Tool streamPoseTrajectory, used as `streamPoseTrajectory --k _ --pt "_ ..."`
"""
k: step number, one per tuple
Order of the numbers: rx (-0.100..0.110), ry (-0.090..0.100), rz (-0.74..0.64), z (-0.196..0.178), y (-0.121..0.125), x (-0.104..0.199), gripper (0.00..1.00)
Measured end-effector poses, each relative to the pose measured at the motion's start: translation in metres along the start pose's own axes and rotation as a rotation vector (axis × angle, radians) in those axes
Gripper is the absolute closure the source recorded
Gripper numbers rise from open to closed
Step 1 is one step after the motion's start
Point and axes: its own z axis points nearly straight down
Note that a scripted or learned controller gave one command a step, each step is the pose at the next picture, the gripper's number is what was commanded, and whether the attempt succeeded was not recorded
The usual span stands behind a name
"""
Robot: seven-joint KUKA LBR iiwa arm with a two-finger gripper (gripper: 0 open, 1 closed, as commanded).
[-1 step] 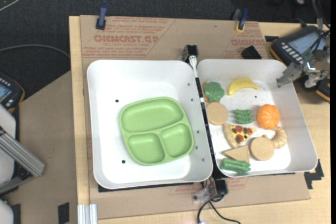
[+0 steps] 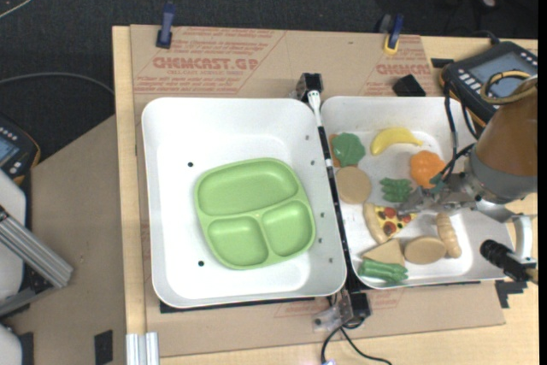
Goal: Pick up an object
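Arm [image 2: 504,150] reached in from the right edge over the right bin [image 2: 359,111]. Gripper [image 2: 416,199] sat low among the toy food, near the pizza slice [image 2: 386,220] and orange [image 2: 426,167]; jaws' state couldn't be told. Banana [image 2: 395,138] lay upper middle of that bin. Green divided tray [image 2: 254,211] sat in the left bin [image 2: 171,132].

The arm [image 2: 513,145] is cut off by the right edge of the view, and its bulk hides the right rim of the right bin [image 2: 359,111]. The claw [image 2: 419,199] is a small dark blur over the toy food; whether its tips stand apart or together cannot be told. The small green toy [image 2: 395,188] beneath it is partly covered. The grey rail [image 2: 30,252] and dark device [image 2: 13,151] run off the left edge
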Motion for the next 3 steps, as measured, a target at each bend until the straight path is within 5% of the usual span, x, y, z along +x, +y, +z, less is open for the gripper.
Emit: streamPoseTrajectory --k 1,2,3 --pt "-0.015 -0.011 -0.003 -0.008 -0.008 0.069 0.0" --pt "0.002 0.009 -0.002 -0.006 0.033 -0.038 0.0" --pt "0.002 -0.002 -0.002 -0.004 -0.038 0.013 0.0"
